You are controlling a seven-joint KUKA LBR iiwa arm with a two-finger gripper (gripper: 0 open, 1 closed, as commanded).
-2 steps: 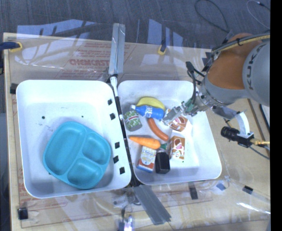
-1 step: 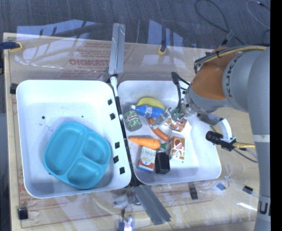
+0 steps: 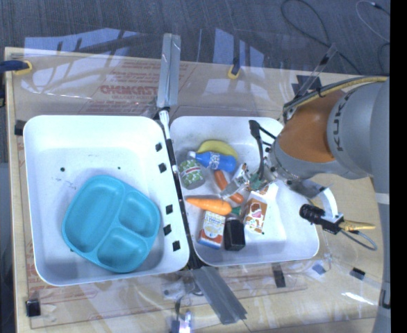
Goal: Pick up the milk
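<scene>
— Where is the milk?

— The milk carton, white with red and brown print, lies on its side in the right bin, towards that bin's right half and slightly tilted. Its upper end is just beside the gripper.

— Does the claw have it?

— I can't tell. The gripper is low in the bin, right above the carton's top end, among small items that crowd it. Whether it is wide or narrow cannot be made out, and nothing shows the carton being held.

— What lies around the carton?

— A black block is just to its left, touching or nearly so. Left of that is a second carton with orange and blue print. A carrot lies across the bin above that second carton. A small orange piece is further up, beside the gripper.

— And towards the far side?

— A blue bottle lies just under a yellow fruit, with a round green-grey can to their left, near the wall between the bins.

— The arm?

— The grey arm reaches in from the right, its orange band over the bin's right edge.

— The other bin?

— The left bin holds a blue divided tray, well apart from the milk.
</scene>
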